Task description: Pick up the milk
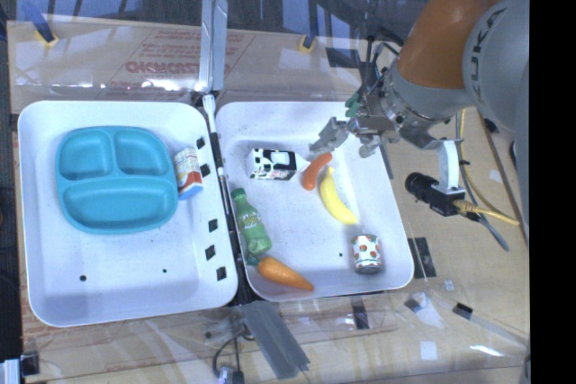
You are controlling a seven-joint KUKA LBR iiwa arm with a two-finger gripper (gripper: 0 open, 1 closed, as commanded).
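The milk [272,164], a small carton with black-and-white cow patches, lies on its side in the right bin [382,193], up toward that bin's ten o'clock area. Just at its three o'clock sits an orange sausage-like piece [316,171], and a banana [337,198] runs on toward five o'clock from there. The gripper [349,138] hangs over the bin's upper part, at about two o'clock from the carton and clear of it; its fingers look spread, with nothing between them. A green bottle [252,225] and a carrot [283,273] lie along the bin's seven o'clock side, a small can [365,253] at its five o'clock corner. In the left bin [54,283], a blue divided plate [115,178] rests with a small cup [187,172] at its three o'clock edge.
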